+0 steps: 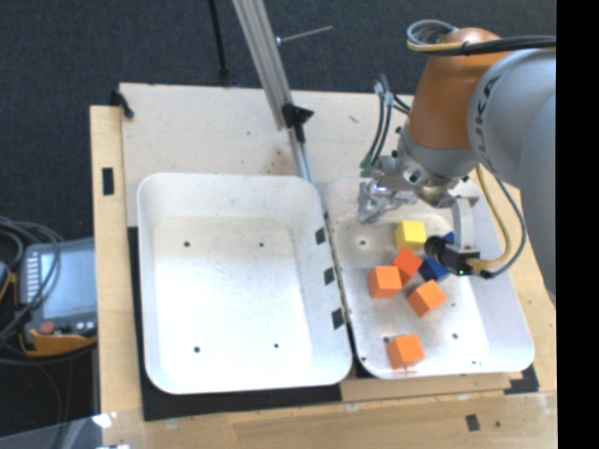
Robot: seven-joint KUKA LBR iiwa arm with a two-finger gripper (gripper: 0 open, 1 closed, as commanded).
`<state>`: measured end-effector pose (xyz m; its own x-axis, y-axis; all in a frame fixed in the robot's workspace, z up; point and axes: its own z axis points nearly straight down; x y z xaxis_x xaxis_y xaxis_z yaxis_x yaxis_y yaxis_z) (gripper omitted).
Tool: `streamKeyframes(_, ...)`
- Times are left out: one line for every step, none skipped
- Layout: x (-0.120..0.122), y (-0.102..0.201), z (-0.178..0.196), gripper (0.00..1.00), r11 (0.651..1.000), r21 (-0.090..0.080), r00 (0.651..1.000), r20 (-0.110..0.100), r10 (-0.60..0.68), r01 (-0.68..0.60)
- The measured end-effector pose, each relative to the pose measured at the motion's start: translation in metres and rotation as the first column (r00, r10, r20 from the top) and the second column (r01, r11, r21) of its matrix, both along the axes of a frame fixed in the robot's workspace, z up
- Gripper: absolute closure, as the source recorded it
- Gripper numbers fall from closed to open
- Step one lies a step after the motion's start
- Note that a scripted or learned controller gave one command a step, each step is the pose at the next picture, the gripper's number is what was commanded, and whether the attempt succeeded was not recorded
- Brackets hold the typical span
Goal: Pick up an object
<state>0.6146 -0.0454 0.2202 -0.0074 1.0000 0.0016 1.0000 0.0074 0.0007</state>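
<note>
**Pincer over right bin, nothing gripped**

Pincer [374, 199] sat at the right bin's [496, 344] upper-left corner; couldn't tell its state. Yellow cube [409, 233] lay just beside it, lower right. Past that clustered orange cubes [385, 280] [408, 262] [428, 297] and a blue block [433, 269]. One orange cube [405, 350] sat apart. Left bin [234, 279] shared the surface [187, 120].

Dark floor [112, 26] (carpet, prob.), wooden bench [187, 129]
</note>
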Motion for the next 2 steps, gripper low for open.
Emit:
streamKeyframes(-0.011, 0.044, 0.010, 1.00, 1.000, 0.001, 1.000, -0.001, 0.000, 0.000)
streamKeyframes(-0.011, 0.096, 0.013, 1.00, 1.000, 0.001, 1.000, 0.000, 0.001, -0.001)
